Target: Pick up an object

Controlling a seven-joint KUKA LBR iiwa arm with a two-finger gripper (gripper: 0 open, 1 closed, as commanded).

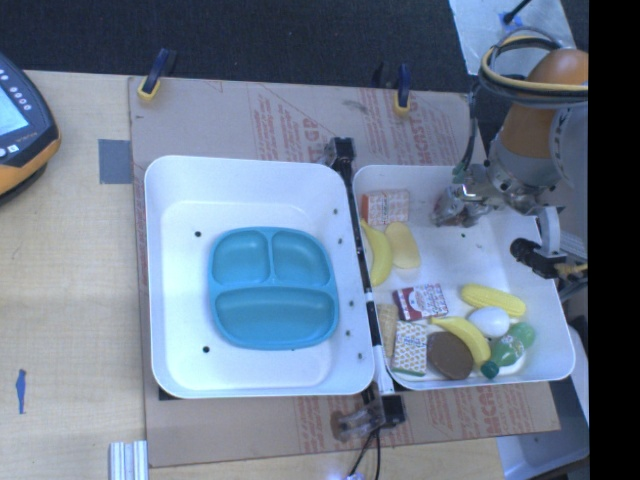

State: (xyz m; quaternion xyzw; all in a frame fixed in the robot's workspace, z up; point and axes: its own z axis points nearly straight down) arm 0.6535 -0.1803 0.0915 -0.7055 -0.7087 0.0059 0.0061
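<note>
The two-finger metal gripper (458, 211) is seen low over the far edge of the right white shallow bin (530, 373), on bare floor; how far it is parted cannot be told, and nothing is seen held. Small toy foods are crowded toward the bin's near edge: a yellow plastic corn cob (492, 299), a white egg-shaped piece (489, 321), a yellow banana (464, 334) and a brown round disc (450, 355). A small orange-and-white carton (386, 208) lies at the far left corner. The left white bin (165, 268) carries a blue divided plate (272, 288). The corn is judged light, stiff and slippery, best taken across its narrow middle
</note>
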